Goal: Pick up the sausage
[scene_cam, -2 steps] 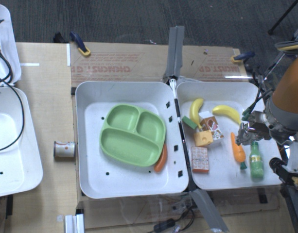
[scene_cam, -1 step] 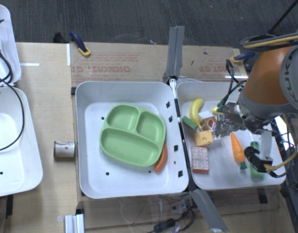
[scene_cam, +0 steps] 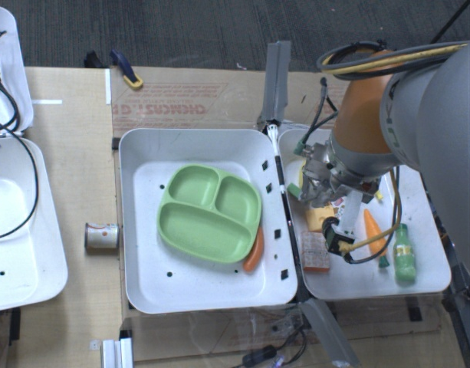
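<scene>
The sausage (scene_cam: 254,251), an orange-red stick, lies in the left bin (scene_cam: 142,282) against the lower right edge of a green divided plate (scene_cam: 210,211). My gripper (scene_cam: 321,196) is down in the right bin (scene_cam: 430,282), over a pile of items near that bin's left wall. It is apart from the sausage, across the divider between the bins. The wrist and cables hide its tip.
In the right bin lie a yellow wedge (scene_cam: 319,219), a brown-and-white box (scene_cam: 314,251), an orange carrot (scene_cam: 371,230) and a green bottle (scene_cam: 404,254). A small can (scene_cam: 102,236) lies on the bench left of the left bin.
</scene>
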